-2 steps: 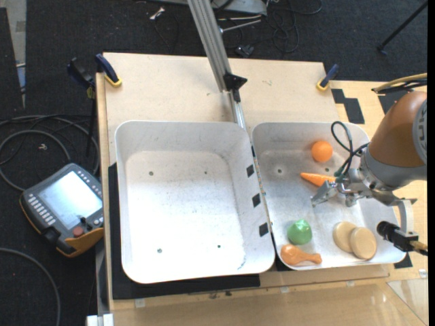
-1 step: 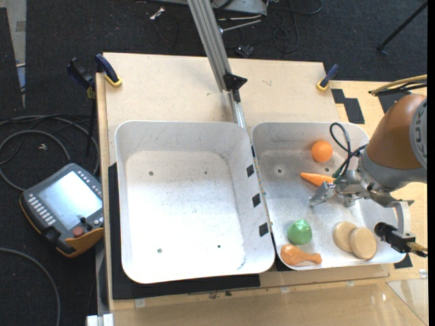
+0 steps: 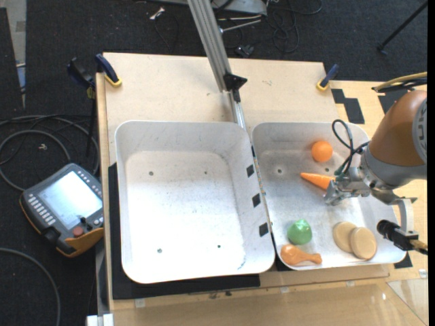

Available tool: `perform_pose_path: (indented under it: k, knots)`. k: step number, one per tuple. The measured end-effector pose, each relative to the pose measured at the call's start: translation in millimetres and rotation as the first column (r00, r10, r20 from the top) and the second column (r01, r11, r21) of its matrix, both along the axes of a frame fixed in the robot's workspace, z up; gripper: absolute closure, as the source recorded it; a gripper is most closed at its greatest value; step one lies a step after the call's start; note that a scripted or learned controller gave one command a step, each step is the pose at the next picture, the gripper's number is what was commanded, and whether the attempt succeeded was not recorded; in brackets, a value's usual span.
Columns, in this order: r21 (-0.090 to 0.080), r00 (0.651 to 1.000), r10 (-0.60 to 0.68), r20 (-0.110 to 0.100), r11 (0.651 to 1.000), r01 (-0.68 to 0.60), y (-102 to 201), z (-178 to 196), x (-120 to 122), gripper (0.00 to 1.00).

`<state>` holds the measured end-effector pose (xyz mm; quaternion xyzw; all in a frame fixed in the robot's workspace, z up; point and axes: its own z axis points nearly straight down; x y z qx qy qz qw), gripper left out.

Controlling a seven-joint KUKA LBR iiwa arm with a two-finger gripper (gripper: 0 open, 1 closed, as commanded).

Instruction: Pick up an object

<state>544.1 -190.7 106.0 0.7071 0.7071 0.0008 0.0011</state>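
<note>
Nearest to the camera, along the front edge of the right bin (image 3: 272, 138), lay an orange pear-like piece (image 3: 300, 255) on its side, and just behind it stood a green ball (image 3: 299, 232). To the right of these, two tan round discs (image 3: 355, 240) rested one partly over the other, close to the front right corner of the same bin. Further back, near the middle of that bin, an orange carrot (image 3: 317, 179) lay with its thin end pointing to the left. The pincer (image 3: 334, 191) was low over the bin floor just beside the thick end of the carrot, maybe touching it, but whether its jaws were apart or closed I cannot tell, and nothing was clearly seen between them. The grey arm (image 3: 397, 145) with its orange band came in from the right above the bin. Behind the carrot, an orange ball (image 3: 322, 151) sat alone near the back of the right bin. The left bin (image 3: 126, 182) stood directly beside the right one on the light wooden bench (image 3: 170, 87). Beyond it, a slanted metal pole (image 3: 211, 32) rose from the back part of the bench
</note>
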Motion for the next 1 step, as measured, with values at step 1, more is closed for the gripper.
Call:
perform_pose_path:
  k: [1]
  knots:
    - [-0.002,1.000,0.003,0.004,1.000,-0.003,-0.3,62.8,6.4,1.00]
